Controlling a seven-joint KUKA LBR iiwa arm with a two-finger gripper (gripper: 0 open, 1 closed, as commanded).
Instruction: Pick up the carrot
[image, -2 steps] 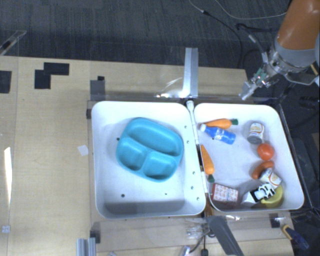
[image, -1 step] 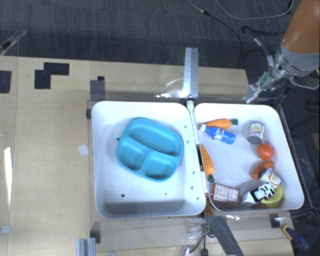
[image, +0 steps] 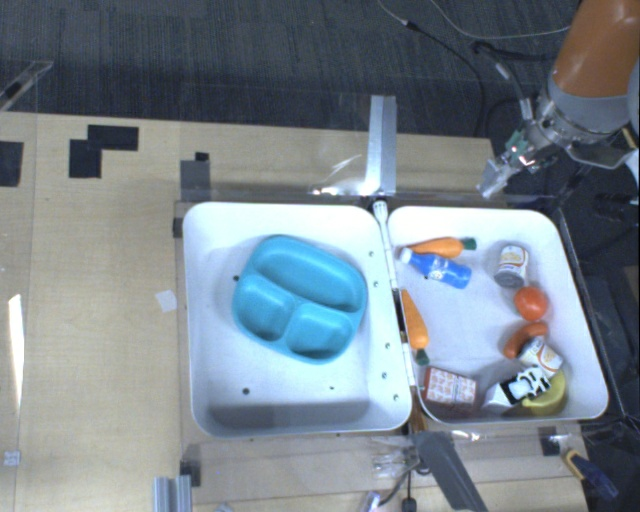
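Claw (image: 503, 170) is hovering above the right bin's (image: 575, 262) far edge, finger state unclear. One carrot (image: 437, 246) is lying at the bin's top left, touching a blue bottle (image: 441, 268); another carrot (image: 414, 321) is lying along the left wall. Blue tray (image: 298, 297) is sitting in the left bin (image: 205, 330).

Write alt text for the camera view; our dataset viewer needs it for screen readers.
Two orange carrots lie among small groceries in the right white bin; the grey arm's gripper hovers beyond its far rim. The left white bin holds a blue divided plate.
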